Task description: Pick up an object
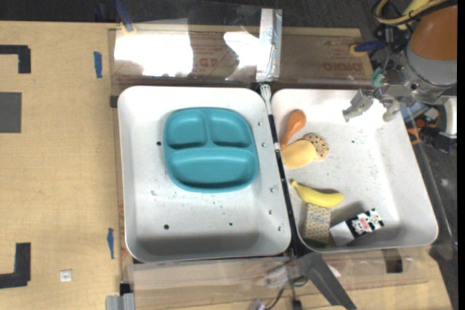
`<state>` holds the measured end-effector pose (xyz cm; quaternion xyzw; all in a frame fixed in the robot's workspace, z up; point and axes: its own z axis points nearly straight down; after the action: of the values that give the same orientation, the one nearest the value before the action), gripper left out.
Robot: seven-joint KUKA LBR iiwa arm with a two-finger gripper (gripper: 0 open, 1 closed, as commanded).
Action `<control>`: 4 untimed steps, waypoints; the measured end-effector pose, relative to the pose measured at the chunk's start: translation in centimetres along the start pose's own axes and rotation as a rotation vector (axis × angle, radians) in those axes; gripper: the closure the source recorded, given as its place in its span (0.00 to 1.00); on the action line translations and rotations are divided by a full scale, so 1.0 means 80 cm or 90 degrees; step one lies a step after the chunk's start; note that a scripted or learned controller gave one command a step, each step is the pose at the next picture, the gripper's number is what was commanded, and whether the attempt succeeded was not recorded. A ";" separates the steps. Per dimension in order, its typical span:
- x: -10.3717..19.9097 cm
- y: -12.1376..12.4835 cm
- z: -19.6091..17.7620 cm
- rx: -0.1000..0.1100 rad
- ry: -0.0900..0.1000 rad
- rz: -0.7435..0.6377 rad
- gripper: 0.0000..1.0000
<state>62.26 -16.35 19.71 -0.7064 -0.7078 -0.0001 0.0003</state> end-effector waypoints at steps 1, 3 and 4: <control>-0.027 0.037 0.136 -0.006 -0.002 -0.014 0.00; 0.041 -0.032 0.016 -0.003 -0.001 -0.077 0.00; 0.166 -0.037 0.015 0.000 0.002 -0.078 0.00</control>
<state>59.29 -3.10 18.49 -0.6618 -0.7497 -0.0012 0.0015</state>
